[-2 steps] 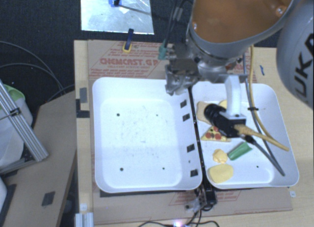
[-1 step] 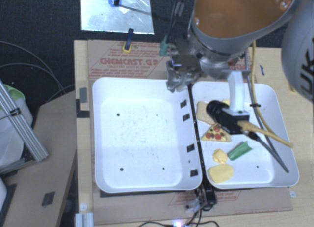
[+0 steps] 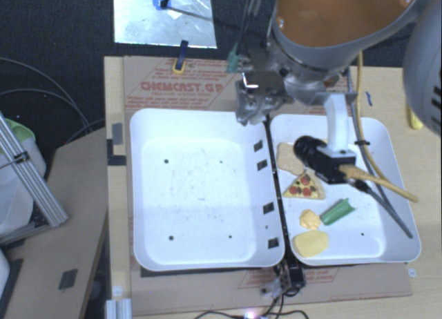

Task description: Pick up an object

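Grey arm [image 3: 345,7] w/ orange band, reaching in from right, wrist angled down, pincer [image 3: 252,107] low.

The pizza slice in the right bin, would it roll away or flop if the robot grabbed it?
The pizza slice probably won't roll: it looks flat and three-sided, lying on the bin floor. It looks like a small toy, so likely light and fairly stiff. Lying so flat, it may be hard to pinch and might slide instead when the gripper comes down.

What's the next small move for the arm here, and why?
Probably shift the tool toward the right bin and lower it over one item, perhaps the green piece. The tool sits at the bins' far edge near the divider, while the pizza slice and other items lie in that bin.
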You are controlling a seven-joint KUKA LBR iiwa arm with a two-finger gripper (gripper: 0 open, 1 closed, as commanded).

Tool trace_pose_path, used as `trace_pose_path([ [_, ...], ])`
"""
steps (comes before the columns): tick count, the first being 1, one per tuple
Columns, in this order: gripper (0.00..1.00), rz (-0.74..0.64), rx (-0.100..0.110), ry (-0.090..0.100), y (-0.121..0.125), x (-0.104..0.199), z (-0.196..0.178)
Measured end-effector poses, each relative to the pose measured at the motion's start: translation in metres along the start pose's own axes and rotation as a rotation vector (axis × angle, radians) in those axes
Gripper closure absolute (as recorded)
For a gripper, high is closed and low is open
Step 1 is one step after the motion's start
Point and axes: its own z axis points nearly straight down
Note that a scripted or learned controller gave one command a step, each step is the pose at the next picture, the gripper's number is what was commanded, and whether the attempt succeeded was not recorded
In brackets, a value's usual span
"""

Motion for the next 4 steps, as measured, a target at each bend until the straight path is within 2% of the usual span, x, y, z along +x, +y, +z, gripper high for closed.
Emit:
trace_pose_path([
  [2, 1.0, -0.011, -0.005, 0.001, 0.001, 0.0, -0.022],
  [3, 1.0, 0.028, 0.014, -0.003, -0.01, 0.057, -0.003],
  [4, 1.0, 0.038, 0.02, -0.008, 0.046, 0.051, 0.107],
])
